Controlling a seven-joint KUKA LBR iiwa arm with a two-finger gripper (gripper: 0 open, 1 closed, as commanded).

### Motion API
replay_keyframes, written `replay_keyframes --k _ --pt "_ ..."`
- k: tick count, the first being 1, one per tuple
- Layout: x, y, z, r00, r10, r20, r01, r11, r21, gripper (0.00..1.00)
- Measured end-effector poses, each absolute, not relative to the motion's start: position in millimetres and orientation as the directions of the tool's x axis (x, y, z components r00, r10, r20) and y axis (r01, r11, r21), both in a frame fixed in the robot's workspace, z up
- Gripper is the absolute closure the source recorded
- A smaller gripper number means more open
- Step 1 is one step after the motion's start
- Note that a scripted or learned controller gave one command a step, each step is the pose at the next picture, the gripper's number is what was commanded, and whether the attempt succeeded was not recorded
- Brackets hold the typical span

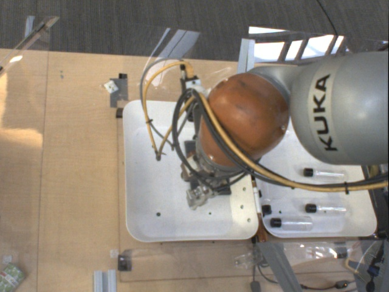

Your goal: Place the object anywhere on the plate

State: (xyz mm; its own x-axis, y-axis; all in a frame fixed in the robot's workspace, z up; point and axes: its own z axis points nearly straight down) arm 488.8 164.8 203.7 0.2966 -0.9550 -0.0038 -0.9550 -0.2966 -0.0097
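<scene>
The gripper [198, 194] hangs low over the left bin [143, 181] near its front edge, probably reaching to pick, with no plate evident.

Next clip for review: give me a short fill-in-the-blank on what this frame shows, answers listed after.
1. The gripper hangs over the ____ of the two white bins.
2. The clear tubes with black caps lie in the ____ bin.
3. The number of capped tubes visible in that bin is ____.
4. The word printed on the grey arm is ____.

Missing words: left; right; three; KUKA
</scene>
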Motion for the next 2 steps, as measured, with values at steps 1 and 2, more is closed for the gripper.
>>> replay_keyframes --k 1,2 --pt "570.8 228.2 149.0 0.247 -0.969 -0.006 -0.969 -0.247 -0.005 1.0" --pt "660.2 234.4 202.5 0.582 -0.813 -0.003 -0.813 -0.582 -0.009 1.0"
